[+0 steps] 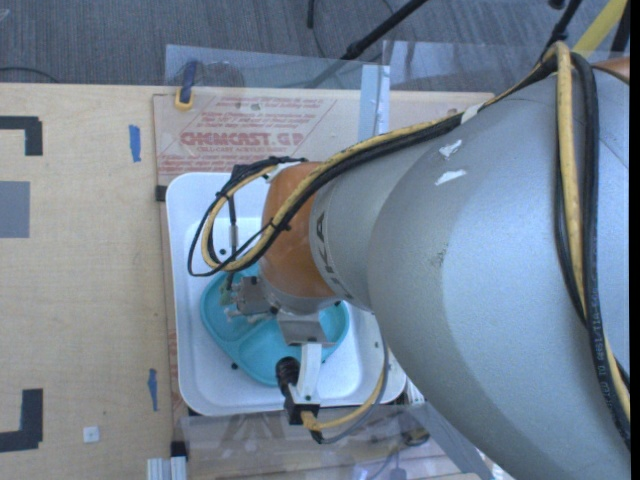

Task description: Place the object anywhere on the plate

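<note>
Hovering low over teal plate (262, 348) in white bin (190, 268), wrist hides jaws; grip state cannot tell. Object unseen, likely beneath wrist. Risk: release off-centre, object rolling off plate rim into bin.

A white bin (190, 268) sits on a pale wooden bench (80, 268) — blue tape marks (134, 143) and black tape corners (25, 133) lie on the wood. A clear sheet with red lettering (250, 133) lies beyond the bin — grey carpet (150, 8) behind.
</note>
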Robot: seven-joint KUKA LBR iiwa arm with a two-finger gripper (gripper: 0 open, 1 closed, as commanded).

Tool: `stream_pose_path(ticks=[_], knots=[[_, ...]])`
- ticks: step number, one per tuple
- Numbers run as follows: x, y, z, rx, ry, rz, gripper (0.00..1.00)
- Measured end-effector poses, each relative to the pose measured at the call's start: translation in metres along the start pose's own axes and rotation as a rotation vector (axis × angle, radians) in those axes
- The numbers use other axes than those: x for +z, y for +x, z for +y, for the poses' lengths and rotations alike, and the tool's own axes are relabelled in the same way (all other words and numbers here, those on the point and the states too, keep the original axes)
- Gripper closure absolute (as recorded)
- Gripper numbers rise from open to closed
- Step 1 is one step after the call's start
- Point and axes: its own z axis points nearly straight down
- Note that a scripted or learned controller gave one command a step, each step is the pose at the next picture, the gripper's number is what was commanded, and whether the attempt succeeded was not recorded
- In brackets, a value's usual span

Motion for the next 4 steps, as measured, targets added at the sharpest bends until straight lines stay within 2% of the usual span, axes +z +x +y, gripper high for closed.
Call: stream_pose_path(ticks=[1, 2, 3, 4], knots=[[0.008, -0.017, 0.105, -0.165, 0.034, 0.010, 1.00], [0.018, -0.087, 0.108, 0.093, 0.054, -0.010, 1.00], [0.023, -0.065, 0.152, -0.085, 0.046, -0.004, 1.00], [0.021, -0.058, 0.152, -0.089, 0.047, 0.008, 0.00]])
